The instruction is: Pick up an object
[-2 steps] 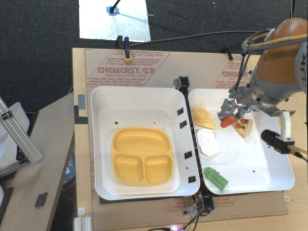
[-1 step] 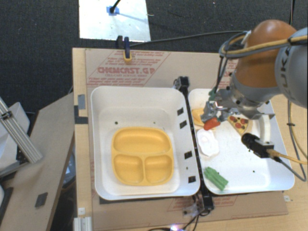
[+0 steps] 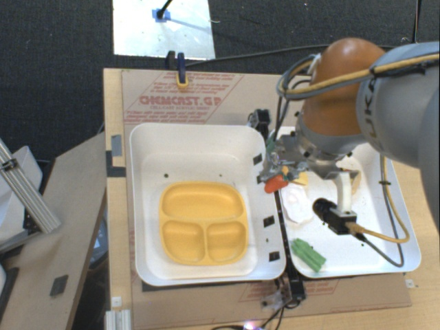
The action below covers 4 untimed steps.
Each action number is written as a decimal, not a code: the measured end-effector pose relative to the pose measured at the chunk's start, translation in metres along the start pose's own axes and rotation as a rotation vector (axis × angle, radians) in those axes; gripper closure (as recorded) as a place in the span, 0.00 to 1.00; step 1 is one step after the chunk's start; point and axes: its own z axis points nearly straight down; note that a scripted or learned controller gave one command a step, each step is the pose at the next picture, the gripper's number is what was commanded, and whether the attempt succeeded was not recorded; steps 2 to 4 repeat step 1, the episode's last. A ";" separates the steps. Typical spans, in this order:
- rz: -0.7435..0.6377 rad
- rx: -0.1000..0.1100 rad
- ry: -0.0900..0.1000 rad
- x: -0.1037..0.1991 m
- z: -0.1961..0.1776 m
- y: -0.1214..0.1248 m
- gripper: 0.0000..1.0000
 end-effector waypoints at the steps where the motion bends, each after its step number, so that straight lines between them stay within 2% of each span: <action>1: 0.000 -0.002 0.000 0.054 -0.005 -0.002 1.00; 4: 0.000 -0.002 0.000 0.054 -0.005 -0.002 1.00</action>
